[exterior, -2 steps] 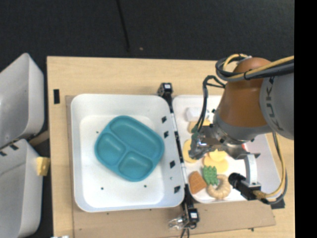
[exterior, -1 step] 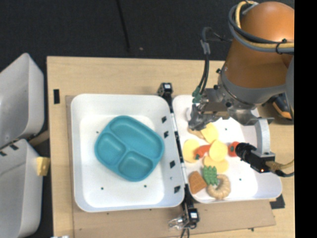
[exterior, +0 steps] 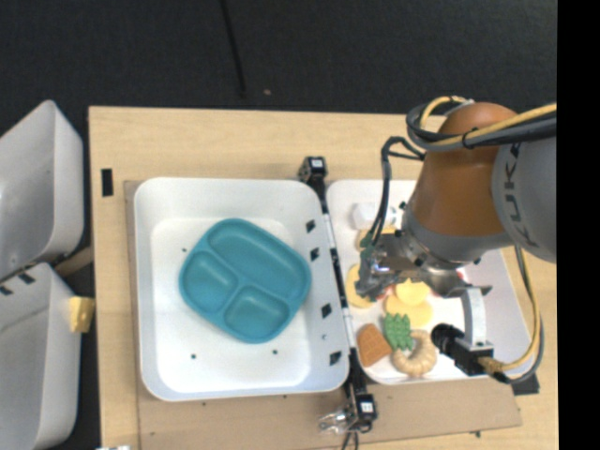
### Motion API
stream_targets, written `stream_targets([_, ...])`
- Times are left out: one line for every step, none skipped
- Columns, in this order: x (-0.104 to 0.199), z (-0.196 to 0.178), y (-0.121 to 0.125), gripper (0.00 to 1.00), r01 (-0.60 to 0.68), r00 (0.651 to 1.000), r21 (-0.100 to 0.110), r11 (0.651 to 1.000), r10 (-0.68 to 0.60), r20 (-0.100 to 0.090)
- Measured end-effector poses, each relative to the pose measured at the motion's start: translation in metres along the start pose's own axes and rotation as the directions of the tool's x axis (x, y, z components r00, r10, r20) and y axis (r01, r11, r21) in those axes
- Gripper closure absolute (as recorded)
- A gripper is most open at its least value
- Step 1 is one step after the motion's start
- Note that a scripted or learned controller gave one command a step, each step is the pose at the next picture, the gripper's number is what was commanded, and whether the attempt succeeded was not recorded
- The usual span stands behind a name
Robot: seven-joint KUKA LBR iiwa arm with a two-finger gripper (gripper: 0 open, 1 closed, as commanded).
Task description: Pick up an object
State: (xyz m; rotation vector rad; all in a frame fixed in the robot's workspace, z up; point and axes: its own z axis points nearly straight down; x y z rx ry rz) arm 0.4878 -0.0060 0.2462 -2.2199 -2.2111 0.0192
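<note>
The arm point(exterior: 469, 186) hung over the right bin point(exterior: 506, 279), its gripper point(exterior: 380, 275) low above the yellow piece point(exterior: 411, 300); grip state could not be told. Approach step in hand; next, likely a descent onto one item.

Even overhead light, soft focus, dark surroundings, faint shadows
</note>
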Motion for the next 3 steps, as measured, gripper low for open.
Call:
stream_targets([0.1,-0.097,0.016,1.0,0.016,1.0,-0.022,1.0,-0.016,-0.006])
stream_targets([0.094,-0.102,0.016,1.0,0.011,1.0,-0.01,1.0,-0.011,0.001])
stream_targets([0.108,-0.205,0.004,1.0,0.008,1.0,-0.024,1.0,-0.008,-0.004])
